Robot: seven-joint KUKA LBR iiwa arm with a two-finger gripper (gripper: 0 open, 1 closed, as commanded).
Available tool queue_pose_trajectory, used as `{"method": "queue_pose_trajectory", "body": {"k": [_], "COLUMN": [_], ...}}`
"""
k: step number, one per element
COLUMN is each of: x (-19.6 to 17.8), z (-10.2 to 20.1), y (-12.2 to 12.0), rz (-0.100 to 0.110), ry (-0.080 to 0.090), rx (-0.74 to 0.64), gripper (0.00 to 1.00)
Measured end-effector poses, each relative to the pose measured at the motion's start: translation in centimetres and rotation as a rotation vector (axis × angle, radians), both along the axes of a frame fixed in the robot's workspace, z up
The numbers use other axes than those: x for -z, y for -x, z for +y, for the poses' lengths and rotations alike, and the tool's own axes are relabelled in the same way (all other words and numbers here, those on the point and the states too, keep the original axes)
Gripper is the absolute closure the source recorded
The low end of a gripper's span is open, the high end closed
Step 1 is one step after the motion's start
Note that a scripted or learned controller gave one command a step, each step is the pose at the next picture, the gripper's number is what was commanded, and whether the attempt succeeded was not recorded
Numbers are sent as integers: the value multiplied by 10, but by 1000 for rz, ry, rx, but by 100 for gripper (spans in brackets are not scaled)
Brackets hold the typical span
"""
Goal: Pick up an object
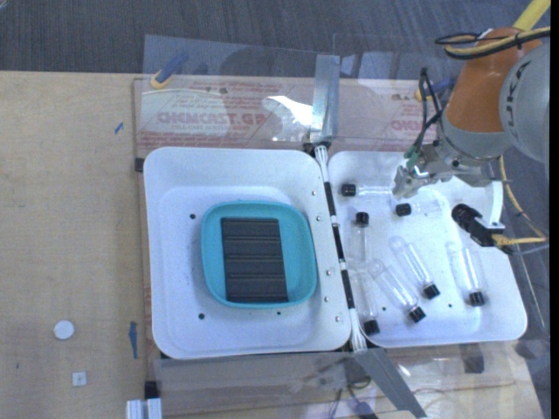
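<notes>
Several clear plastic tubes with black caps lie scattered in the right white bin (515, 317). One tube (413, 267) lies near the bin's middle, another (464, 269) to its right, and a third (393, 288) lower down. A short tube (421, 206) with its cap (402, 209) lies at the bin's upper part. My gripper (407, 182) hangs low over the upper middle of this bin, just above that short tube. The grey arm with its orange band (476, 103) reaches in from the upper right.
The left white bin (166, 321) holds a teal tray (258, 253) with a dark ridged block (252, 258) in it. A black cable clip (472, 223) sticks out beside the arm. A clear plastic sheet (236, 116) lies behind both bins.
</notes>
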State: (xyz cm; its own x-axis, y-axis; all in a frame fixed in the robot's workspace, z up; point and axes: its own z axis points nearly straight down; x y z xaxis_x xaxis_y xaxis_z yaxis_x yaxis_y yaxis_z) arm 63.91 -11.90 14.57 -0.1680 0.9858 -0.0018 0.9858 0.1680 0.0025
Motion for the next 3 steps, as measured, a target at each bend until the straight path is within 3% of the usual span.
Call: {"method": "queue_pose_trajectory", "body": {"k": [1,2,3], "x": [25,25,57], "z": [-21,-22,3], "y": [50,50,22], "rz": [3,2,-5], "ry": [-1,-1,2], "rx": [-56,-55,-109], "gripper": [100,0,0]}}
